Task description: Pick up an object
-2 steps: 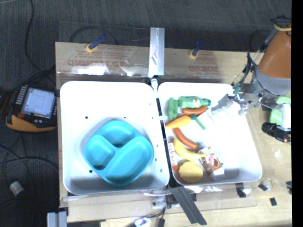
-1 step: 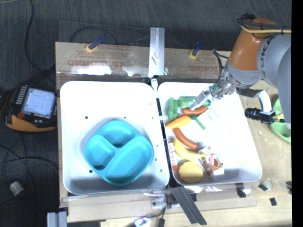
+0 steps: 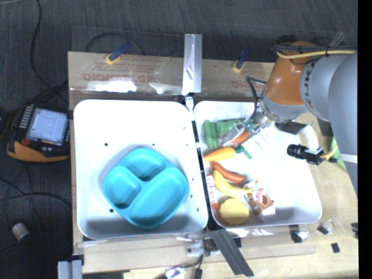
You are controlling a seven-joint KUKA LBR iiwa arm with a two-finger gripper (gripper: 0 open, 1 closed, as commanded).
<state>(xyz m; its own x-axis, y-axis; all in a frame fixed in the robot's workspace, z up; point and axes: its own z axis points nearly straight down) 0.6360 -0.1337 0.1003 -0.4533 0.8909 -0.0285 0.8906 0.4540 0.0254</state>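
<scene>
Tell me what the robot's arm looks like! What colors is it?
The arm is fat, round and smooth, mostly light grey. Near its wrist sits a shiny orange band, rounded like a ball. Thin dark cables curl beside the orange part. At the tip is the pincer, small, slim and pale grey.

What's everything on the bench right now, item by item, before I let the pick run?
Bins: 2, white, side by side.
Divided tray: 1, turquoise, left bin.
Green toy vegetable: 1, green, right bin, top left.
Carrots: 2, orange, one mid-left, one by the jaws.
Hot dog: 1, red-orange, centre-left.
Banana: 1, yellow, below the hot dog.
Round fruit: 1, yellow, bottom left corner.
Small carton: 1, white and brown, beside the fruit.
Handheld pendant: 1, orange and black, floor left.
Arm: 1, grey, orange band; jaws over the upper carrot.
</scene>
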